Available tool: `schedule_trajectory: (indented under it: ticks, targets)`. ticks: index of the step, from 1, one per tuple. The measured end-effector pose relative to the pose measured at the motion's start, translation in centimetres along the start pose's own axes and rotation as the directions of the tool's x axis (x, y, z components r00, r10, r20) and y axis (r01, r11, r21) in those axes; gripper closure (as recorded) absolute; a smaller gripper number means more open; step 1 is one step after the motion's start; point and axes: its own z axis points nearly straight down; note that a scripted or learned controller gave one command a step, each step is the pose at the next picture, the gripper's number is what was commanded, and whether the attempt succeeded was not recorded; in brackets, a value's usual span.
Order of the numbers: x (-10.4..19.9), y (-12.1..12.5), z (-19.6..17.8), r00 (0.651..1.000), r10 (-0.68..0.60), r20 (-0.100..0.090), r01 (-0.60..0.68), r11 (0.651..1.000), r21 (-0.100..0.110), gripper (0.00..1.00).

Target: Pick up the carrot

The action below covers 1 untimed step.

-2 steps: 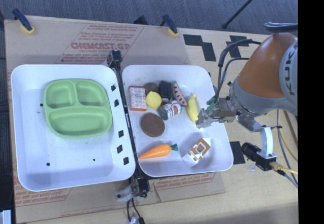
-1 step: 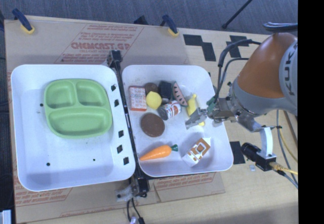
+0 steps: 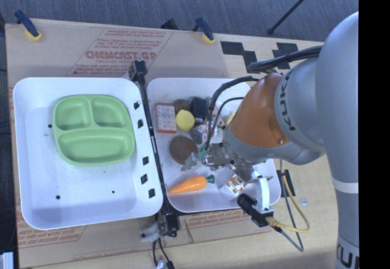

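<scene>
Plainly, "CHEMCAST GP" marks the cardboard (image 3: 122,53) behind the carrot (image 3: 189,185).

Bright, even overhead light, mild glare on the white bins (image 3: 30,140), soft shadows, slightly grainy focus

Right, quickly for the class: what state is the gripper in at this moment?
Gripper: over the right bin near the carrot, not holding it; open or closed cannot be told.
</scene>
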Motion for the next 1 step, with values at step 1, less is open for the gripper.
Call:
schedule_trajectory:
  ticks: [1]
  targets:
    - [1.07, 0.04, 4.11, 1.000, 0.000, 0.001, 0.000, 1.000, -0.001, 0.00]
